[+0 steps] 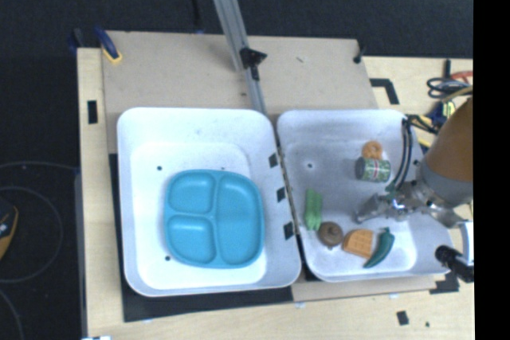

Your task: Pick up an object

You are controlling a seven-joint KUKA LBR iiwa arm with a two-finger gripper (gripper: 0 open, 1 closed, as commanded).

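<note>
gripper (374, 209) low in the right bin (335, 123), jaws look parted a little, nothing between them. just below the jaws: orange block (359, 242), green pepper (382, 248), brown piece (330, 233). small can (373, 169) just above. risk: closing on bare floor between items, or nudging them aside.

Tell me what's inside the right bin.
The right bin holds a small can, an orange piece, a green piece, a brown round item, an orange wedge, a green pepper. The gripper covers some floor.
</note>
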